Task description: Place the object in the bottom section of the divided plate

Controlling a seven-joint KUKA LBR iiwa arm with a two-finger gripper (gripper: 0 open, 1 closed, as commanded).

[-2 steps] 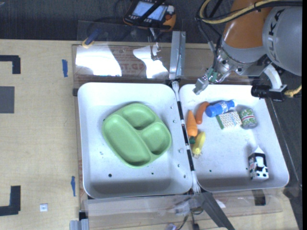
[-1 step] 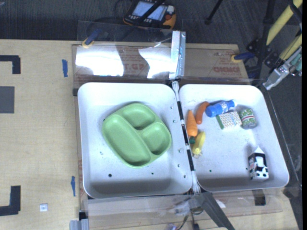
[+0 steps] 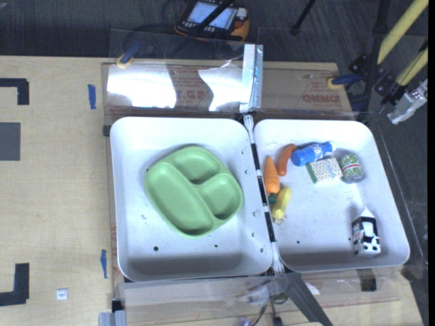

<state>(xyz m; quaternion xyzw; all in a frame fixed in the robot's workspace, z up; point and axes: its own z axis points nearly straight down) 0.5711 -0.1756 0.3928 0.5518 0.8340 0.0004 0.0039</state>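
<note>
A green divided plate (image 3: 195,190) with three sections lies in the left bin (image 3: 129,155). The right bin (image 3: 326,250) holds the loose objects. An orange carrot (image 3: 271,174) and a yellow piece (image 3: 281,202) lie along its left wall. A second orange piece (image 3: 286,155), a blue bottle (image 3: 311,153), a small patterned box (image 3: 325,170) and a green can (image 3: 351,167) sit near the far wall. A black-and-white carton (image 3: 366,235) stands at the near right. My gripper (image 3: 406,105) shows as a pale piece at the right edge, beyond the right bin's far corner and away from every object.
A ridge (image 3: 262,195) divides the two bins. A clear plastic sheet (image 3: 183,80) stands behind the left bin. Stands and cables (image 3: 380,60) crowd the far right. Wooden bench top (image 3: 47,202) stretches to the left.
</note>
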